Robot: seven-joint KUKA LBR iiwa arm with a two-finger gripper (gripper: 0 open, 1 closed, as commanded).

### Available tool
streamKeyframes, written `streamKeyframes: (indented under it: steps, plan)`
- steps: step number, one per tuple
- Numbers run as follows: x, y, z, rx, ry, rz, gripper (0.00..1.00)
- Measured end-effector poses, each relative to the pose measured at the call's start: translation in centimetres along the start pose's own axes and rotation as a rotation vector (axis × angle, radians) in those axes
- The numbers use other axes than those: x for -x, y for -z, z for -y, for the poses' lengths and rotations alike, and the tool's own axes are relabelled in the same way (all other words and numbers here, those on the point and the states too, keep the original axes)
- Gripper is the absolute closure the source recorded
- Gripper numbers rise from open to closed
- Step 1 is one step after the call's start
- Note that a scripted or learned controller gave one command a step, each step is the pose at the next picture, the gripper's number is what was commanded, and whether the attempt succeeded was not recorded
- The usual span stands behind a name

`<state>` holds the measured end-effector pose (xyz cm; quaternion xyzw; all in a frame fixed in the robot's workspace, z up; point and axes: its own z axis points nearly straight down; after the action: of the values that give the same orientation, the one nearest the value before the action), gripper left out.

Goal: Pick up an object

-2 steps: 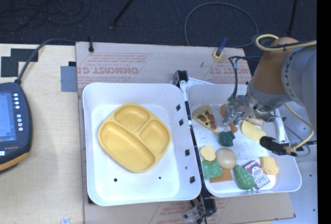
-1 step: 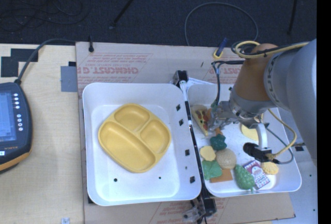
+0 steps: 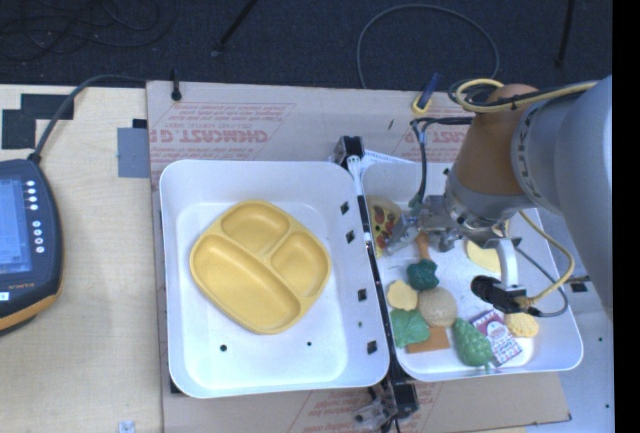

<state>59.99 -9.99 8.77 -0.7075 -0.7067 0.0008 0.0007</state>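
The gripper [image 3: 412, 233] hangs low over the right bin's [image 3: 560, 353] upper-left corner, how far open I cannot tell, holding nothing visible, while the dark green toy [image 3: 423, 274] lies just below it, 1 short reach toward the front.

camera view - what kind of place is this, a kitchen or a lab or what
Most likely a robotics lab bench: a grey arm reaches over two white bins, a handheld control pendant lies at the left, and cables trail across the dark floor.
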Motion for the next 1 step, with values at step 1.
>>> streamKeyframes:
  steps: [1]
  plan:
    - [0.62,0.6,-4.54,0.002,0.003,0.001,0.0]
